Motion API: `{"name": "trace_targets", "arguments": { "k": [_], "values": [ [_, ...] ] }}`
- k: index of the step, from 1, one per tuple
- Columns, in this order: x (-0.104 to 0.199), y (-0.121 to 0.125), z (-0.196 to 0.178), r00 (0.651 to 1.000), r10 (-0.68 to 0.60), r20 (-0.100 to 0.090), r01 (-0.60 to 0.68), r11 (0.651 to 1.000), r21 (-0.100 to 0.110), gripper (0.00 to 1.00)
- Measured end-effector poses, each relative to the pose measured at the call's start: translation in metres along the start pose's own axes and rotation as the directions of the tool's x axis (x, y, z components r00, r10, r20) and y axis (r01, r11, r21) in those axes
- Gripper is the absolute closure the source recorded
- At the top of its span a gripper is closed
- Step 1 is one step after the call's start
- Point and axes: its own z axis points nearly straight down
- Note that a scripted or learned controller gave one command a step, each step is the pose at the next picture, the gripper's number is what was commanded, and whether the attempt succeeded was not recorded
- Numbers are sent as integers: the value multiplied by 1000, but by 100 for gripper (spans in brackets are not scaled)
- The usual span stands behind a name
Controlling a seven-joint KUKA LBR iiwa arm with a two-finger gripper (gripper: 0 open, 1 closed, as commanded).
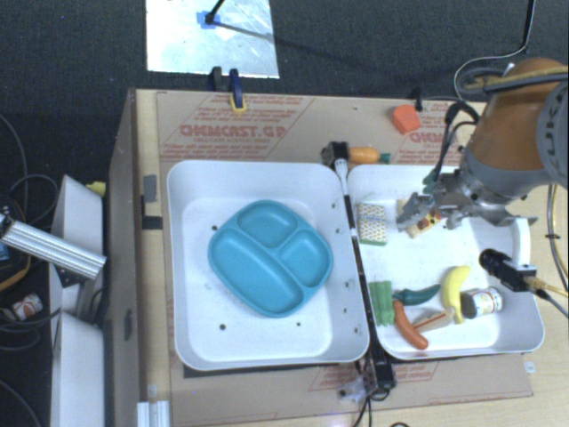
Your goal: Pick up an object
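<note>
The table [267,132] carries two white bins side by side. The left bin [200,332] sits in the middle of the frame and the right bin [427,261] at centre right. The grey arm [516,132], with its orange band, comes in from the right edge and hangs over the upper half of the right bin. A blue divided plate [269,256] lies flat in the left bin and takes up most of its floor. A shiny sheet [213,25] lies on the dark floor at the upper left, beyond the table.

The claw [416,213] is low over the upper part of the right bin. I cannot tell whether it is spread or pressed together, and nothing can be seen in its grip.

The things to pick lie in the right bin:
- A pale mesh pad [373,222] lies just left of the claw, near the bin's left wall.
- The rest crowd the lower edge, well apart from the claw.
- There, a yellow banana [455,290] lies against a small jar [485,303].
- A teal piece [420,293] lies between the banana and a green block [381,301].
- A red sausage [407,327] lies below the green block.

An orange block [405,118] rests on the table above the right bin.
</note>
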Motion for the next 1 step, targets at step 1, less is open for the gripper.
{"name": "trace_targets", "arguments": {
  "k": [1],
  "values": [
    [-63, 14, 115, 1000, 2, 2, -2, 1000, -1, 0]
  ]
}}
